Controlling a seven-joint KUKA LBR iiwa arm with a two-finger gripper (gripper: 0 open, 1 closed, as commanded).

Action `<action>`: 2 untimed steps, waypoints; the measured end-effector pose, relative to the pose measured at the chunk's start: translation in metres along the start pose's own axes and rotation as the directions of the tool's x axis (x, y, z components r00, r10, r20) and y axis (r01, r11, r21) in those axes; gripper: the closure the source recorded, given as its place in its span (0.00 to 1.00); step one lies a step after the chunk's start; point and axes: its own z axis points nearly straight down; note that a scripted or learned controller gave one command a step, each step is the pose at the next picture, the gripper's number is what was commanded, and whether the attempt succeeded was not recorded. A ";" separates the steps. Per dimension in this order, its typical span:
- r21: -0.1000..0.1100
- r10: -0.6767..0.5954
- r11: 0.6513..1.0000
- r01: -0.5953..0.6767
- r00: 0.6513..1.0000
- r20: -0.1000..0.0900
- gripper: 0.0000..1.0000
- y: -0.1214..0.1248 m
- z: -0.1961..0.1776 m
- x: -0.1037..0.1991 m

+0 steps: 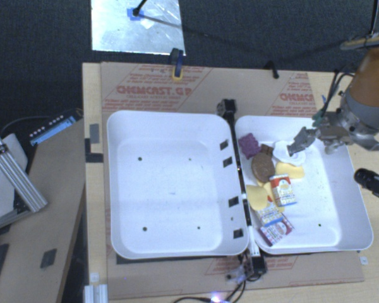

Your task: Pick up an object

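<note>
Objects for picking lie in the right bin (347, 226), clustered along its left side next to the divider between the two bins.

Layout, largest to smallest:

- Desk (91, 188): a light wooden surface carrying a brown board printed in red lettering, on which both bins sit.
- Left bin (170, 182): a shallow white tray with a bare white floor.
- Right bin: same type, touching the left bin along the central black hinge strip (235, 182).
- Arm (369, 90): enters from the right, with the orange band above a grey wrist, positioned over the upper right part of the right bin.
- End effector (298, 145): points down and to the left, its tip just above or at the white crumpled item (284, 150). The finger opening cannot be determined, and no object is visibly held.

Contents of the right bin:

- Brown rounded item (263, 166), in the middle of the cluster.
- Yellow flat piece (259, 196), below the brown item — partly under the small carton.
- Red-and-white carton (282, 189), lying tilted beside the yellow piece.
- Printed packet (275, 225), nearest the front edge.
- Second yellow piece (292, 170), just right of the brown item.
- Purple item (249, 145), at the upper left of the cluster, near the hinge strip.
</note>
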 end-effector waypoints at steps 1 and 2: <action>0.015 0.004 1.000 -0.004 1.000 -0.004 0.00 -0.075 0.129 0.005; -0.005 -0.004 1.000 0.004 1.000 0.001 0.00 0.004 0.181 0.014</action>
